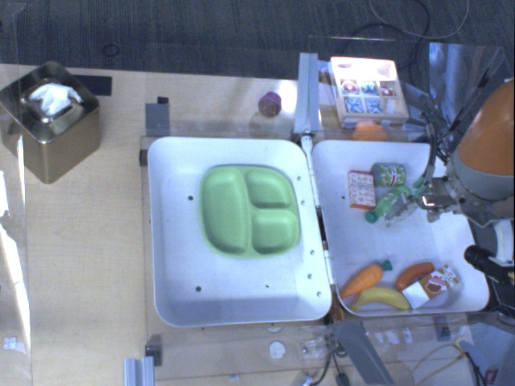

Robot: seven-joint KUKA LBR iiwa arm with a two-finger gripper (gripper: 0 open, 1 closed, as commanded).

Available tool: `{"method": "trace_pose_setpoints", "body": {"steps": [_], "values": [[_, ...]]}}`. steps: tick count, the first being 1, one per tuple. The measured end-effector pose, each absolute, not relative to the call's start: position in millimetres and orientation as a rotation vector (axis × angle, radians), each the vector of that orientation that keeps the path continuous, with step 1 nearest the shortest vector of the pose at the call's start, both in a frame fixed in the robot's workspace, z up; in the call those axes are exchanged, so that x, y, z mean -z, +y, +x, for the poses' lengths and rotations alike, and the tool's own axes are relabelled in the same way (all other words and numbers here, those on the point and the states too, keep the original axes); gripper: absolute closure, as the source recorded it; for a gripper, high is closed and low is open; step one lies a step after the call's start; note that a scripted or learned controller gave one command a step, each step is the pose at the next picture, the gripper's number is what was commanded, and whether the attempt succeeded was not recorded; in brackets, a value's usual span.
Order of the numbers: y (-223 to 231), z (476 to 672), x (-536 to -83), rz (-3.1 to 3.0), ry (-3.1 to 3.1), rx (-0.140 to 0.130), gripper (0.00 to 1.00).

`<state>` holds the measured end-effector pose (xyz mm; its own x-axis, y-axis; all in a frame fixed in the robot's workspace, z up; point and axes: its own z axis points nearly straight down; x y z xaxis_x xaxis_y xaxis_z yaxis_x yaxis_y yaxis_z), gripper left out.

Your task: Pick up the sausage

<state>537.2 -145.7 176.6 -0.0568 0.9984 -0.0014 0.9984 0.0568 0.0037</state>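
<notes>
The sausage [414, 274], short and reddish-brown, lies near the front of the right bin [338, 232]. It sits between a carrot [362, 280] and a small red-and-white packet [435, 284]. My gripper [409, 207] hangs over the middle right of that bin, well behind the sausage and apart from it. Its tip is right beside a green bottle [383, 205]. The arm's grey wrist [463, 195] and orange band [491, 131] reach in from the right.
A banana [381, 297] lies in front of the carrot. A green can [389, 174] and a red-and-white card [361, 189] sit at the back of the right bin. The left bin [173, 240] holds a green divided tray [248, 210]. An orange ball [370, 132] rests behind the right bin.
</notes>
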Motion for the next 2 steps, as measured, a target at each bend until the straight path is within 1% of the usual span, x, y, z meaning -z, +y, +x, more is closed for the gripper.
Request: {"method": "trace_pose_setpoints", "body": {"steps": [1,2], "values": [[-158.0,540.7,-212.8,2.116,2.318,-0.002,0.0],[-164.6,526.1,-186.1,1.827,2.553,-0.002,0.0]]}}
